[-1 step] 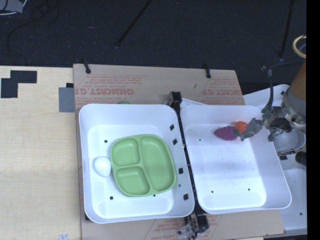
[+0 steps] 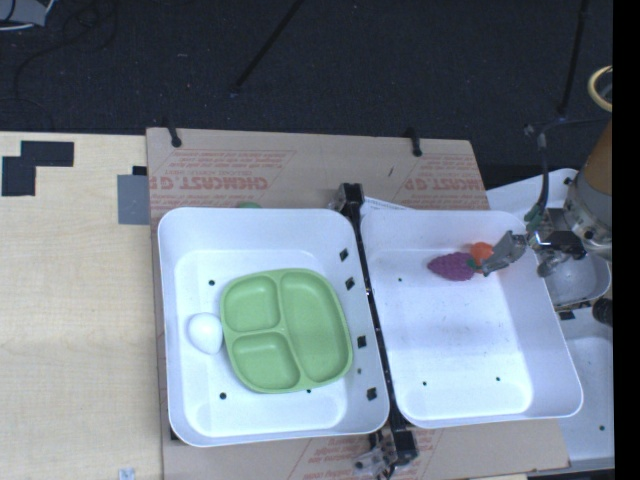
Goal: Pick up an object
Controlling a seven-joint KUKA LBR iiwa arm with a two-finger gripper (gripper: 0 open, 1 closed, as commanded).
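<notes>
In right bin, purple object lying crosswise

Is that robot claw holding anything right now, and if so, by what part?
Cannot tell. The gripper sits by the orange thing and purple thing, too blurred to show a hold.

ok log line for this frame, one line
end effector: right bin, beside purple object and orange object | grasp: unconfirmed | left bin: green plate, white egg
</notes>
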